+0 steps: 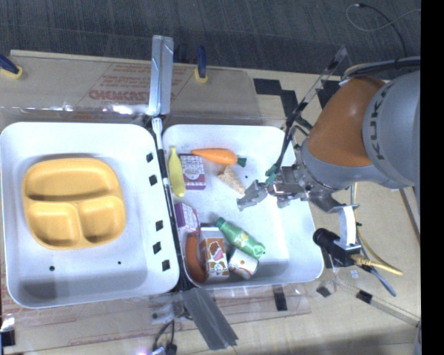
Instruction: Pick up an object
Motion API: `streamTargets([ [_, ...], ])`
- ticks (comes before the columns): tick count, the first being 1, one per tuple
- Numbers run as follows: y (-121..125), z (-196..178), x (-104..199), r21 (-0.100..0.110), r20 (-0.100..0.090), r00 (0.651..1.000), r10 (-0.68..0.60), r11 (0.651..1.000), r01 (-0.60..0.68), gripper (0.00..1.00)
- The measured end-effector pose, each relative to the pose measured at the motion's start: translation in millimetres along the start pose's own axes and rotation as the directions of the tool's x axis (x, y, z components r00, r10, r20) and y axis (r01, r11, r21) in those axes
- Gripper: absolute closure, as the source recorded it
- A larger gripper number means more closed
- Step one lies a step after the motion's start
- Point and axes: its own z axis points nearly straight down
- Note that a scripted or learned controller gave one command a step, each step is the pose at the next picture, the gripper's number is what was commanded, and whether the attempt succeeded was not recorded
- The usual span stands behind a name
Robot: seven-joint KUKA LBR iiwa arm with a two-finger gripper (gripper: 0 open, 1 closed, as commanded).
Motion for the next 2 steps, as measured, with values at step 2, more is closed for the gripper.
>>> streamTargets([
  [2,25,60,35,-0.004,0.004,0.898,-0.44,0.898,0.44,0.0],
])
